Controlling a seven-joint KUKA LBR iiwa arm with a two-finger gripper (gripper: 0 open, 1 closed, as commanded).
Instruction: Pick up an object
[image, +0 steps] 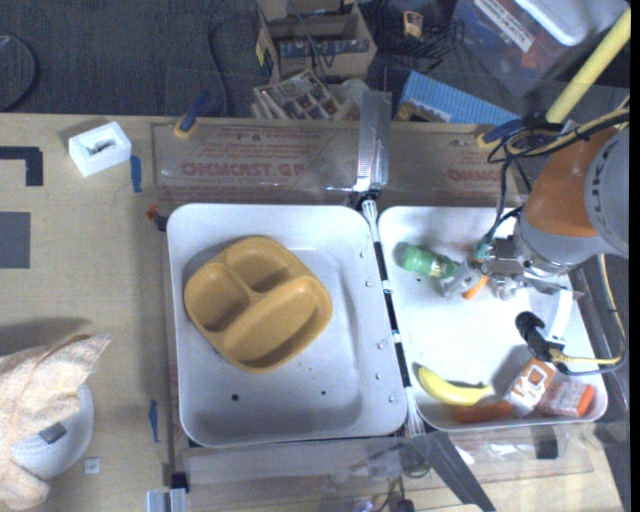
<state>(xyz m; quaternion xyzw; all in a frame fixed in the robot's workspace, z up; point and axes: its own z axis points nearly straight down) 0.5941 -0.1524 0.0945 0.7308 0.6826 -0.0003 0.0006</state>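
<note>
You have the arm (565, 205) reaching in from the right over the right bin (450, 330), its orange band above the wrist; the gripper (492, 272) sits low over that bin's upper half, towards the right wall; you cannot tell from this angle whether it is spread or pressed together, and nothing shows clearly pinched in it.

A bottle (425, 261), green with a paler end, lies on its side just left of the gripper, near the bin's top wall; a small orange bit (476, 288) lies between the bottle and the gripper, right at the gripper's tip; whether they touch you cannot tell.

Look to the lower edge of the same bin for the rest; a banana (450, 386) lies curved near the bottom-left corner; an orange stick (482, 411) lies just below it along the bottom wall; a packet (533, 383), orange with a pale panel, is just right of the banana; a red pouch (572, 400) lies beside the packet in the bottom-right corner.

The left bin (340, 400) holds one thing; a yellow plate (258, 302) with three compartments lies flat, left of the middle, well apart from the gripper.

On the bench (60, 260) left of the bins, a white box (100, 148) stands near the top; a pale cloth (45, 375) lies at the bottom-left.
</note>
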